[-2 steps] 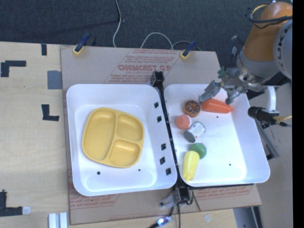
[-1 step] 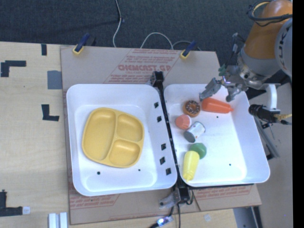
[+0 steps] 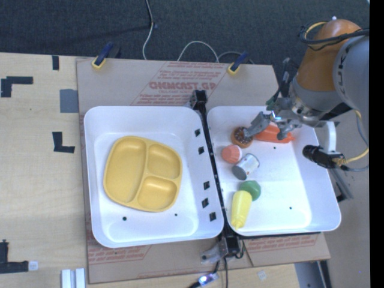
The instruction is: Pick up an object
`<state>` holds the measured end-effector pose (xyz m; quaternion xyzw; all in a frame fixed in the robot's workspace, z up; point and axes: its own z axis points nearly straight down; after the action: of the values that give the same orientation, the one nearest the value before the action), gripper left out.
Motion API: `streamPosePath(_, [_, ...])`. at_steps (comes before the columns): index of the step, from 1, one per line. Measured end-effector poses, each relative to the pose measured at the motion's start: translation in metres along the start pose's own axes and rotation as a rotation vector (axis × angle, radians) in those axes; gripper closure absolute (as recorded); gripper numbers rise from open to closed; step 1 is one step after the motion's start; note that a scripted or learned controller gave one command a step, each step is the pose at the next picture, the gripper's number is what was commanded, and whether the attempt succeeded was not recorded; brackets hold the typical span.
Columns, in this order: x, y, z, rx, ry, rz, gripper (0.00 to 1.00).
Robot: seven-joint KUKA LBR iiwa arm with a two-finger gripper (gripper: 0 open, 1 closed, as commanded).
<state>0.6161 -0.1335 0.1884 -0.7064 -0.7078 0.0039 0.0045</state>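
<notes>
Fingers (image 3: 257,125) are spread apart, low over the orange toy (image 3: 277,135) in the right bin (image 3: 312,221), seemingly poised to straddle and grab it.

Right bin (image 3: 312,218) holds: orange piece (image 3: 277,132) at far side; brown round item (image 3: 242,137) just beside it; pinkish-orange ball (image 3: 231,155); grey-and-white object (image 3: 245,165), tilted; green item (image 3: 251,189) touching yellow piece (image 3: 240,208) lying near front wall

Yellow tray (image 3: 143,174) in white bin (image 3: 99,123); orange carrot (image 3: 274,133), yellow-green corn (image 3: 242,204).
</notes>
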Motion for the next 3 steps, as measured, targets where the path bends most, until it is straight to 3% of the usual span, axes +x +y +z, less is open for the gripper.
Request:
streamPosePath(2, [-0.009,-0.001,0.109,-0.006,-0.003,0.000,0.00])
streamPosePath(3, [-0.008,0.000,0.100,-0.005,-0.003,-0.001,1.00])
